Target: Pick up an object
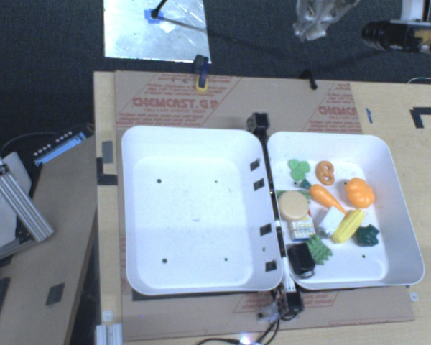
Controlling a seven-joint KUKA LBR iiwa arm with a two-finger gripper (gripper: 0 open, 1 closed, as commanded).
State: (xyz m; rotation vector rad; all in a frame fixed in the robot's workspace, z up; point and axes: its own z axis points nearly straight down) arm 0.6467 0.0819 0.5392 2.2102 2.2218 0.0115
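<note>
The right bin (398,192) holds several toy foods: a green broccoli piece (298,169), a brown pretzel (325,172), a carrot (325,196), an orange pepper (358,192), a yellow corn cob (348,225), a dark green piece (367,236), a tan round bun (294,205), a small labelled box (302,228), a leafy green piece (318,249) and a black object (300,259). My gripper (317,16) hangs at the top of the view, far behind the right bin and well apart from every object. Nothing is seen in it.
The left bin (140,192) sits beside the right one, joined by a black-clipped divider (262,185). Both rest on a brown board (223,99). A shiny metal sheet (154,20) lies at the back left, and an aluminium frame (14,200) stands at the left edge.
</note>
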